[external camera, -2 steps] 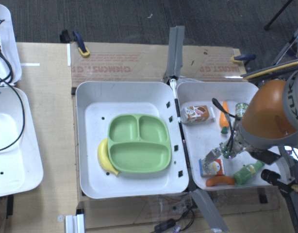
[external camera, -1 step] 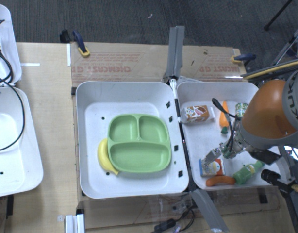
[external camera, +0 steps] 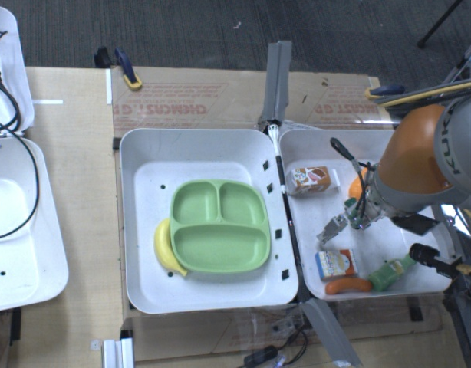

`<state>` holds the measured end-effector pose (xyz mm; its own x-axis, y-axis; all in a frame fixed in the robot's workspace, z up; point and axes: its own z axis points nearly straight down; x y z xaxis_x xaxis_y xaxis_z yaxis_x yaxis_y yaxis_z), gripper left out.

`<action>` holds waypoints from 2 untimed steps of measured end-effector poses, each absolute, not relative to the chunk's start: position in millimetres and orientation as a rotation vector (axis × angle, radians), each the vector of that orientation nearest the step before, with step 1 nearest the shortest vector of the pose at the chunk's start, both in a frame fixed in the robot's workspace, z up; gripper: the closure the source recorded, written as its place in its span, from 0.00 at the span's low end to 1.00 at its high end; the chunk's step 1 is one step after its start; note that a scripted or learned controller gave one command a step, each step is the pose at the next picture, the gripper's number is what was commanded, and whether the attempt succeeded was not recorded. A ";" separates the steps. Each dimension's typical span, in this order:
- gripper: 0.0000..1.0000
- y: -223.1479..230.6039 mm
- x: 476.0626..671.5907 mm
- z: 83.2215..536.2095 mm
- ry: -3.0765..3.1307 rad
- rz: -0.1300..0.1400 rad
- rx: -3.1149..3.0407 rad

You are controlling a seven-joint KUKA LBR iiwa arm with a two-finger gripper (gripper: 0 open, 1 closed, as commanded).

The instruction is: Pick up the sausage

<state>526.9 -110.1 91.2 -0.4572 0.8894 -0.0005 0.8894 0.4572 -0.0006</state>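
Sausage lies flat at the near edge of the right bin, long axis running along that near wall, close against it. Using the sausage as the landmark: a small carton sits just behind it, touching or nearly so; a green bottle lies just to its right, its end close to the sausage's tip. A second carton lies well behind it, toward the bin's far side. Something orange shows behind and to the right, mostly hidden by the arm.

Gripper hangs behind the sausage, above the nearer carton, well apart from the target. Nothing sits between the fingers; their spread is too blurred to judge, so I cannot tell wide from narrow.

Left bin holds a green divided plate with a banana against its edge, far left of the sausage.

Handling, by judgement: likely a light toy piece, smooth and rounded, prone to rolling or squirting out. Best taken across the middle, fingers straddling its short width; the wall and carton crowd both sides.
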 end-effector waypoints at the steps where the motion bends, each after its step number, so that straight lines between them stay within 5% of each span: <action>1: 0.00 -110.2 526.9 91.2 2.681 -0.001 1.637; 2: 0.00 -158.0 594.5 92.0 2.605 -0.002 1.753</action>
